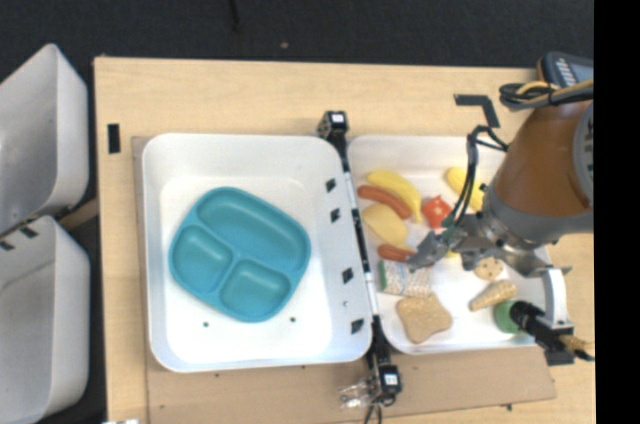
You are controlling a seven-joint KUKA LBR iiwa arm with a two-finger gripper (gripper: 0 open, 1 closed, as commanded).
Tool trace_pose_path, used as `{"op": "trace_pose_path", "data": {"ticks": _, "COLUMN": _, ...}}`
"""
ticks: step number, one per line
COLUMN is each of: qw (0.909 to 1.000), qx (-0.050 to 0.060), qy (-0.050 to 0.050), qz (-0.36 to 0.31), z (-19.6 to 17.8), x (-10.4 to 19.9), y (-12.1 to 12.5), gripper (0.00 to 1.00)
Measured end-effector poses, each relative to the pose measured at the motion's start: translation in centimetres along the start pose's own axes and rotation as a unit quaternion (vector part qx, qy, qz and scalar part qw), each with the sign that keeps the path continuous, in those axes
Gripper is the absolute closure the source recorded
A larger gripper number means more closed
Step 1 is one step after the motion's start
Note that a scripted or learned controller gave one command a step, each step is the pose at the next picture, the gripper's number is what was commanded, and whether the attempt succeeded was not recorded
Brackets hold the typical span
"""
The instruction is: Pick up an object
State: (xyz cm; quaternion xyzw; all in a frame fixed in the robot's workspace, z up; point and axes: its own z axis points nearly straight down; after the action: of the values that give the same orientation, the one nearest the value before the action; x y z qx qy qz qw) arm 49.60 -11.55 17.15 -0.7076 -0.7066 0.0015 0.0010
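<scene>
The right bin [420, 149] holds toy food: a yellow banana [392, 183], a red sausage [389, 201], a pale yellow piece [386, 226], a red tomato-like piece [436, 209], a small red piece [394, 253], a speckled wrapper [404, 281] and a bread slice [423, 318]. My gripper [437, 246] hangs low over the middle of this bin, just right of the small red piece and below the tomato-like piece. The arm's grey and orange wrist [540, 177] hides much of the bin's right side. No object is visibly held.
The left bin [160, 332] contains a blue divided plate [240, 253]. At the right bin's lower right lie a round cookie [488, 267], a tan bread piece [492, 295] and a green item [503, 316]. Another yellow piece [457, 178] sits beside the arm. Black clips line the divider [352, 242].
</scene>
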Motion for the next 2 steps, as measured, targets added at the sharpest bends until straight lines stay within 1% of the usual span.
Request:
{"op": "trace_pose_path", "data": {"ticks": 1, "qw": 1.0, "qx": 0.0, "qy": 0.0, "qz": 0.0, "z": 4.3, "x": -0.1, "y": 0.4, "gripper": 0.0}}
{"op": "trace_pose_path", "data": {"ticks": 2, "qw": 1.0, "qx": -0.003, "qy": 0.003, "qz": 0.0, "z": 6.8, "x": -0.1, "y": 0.6, "gripper": 0.0}}
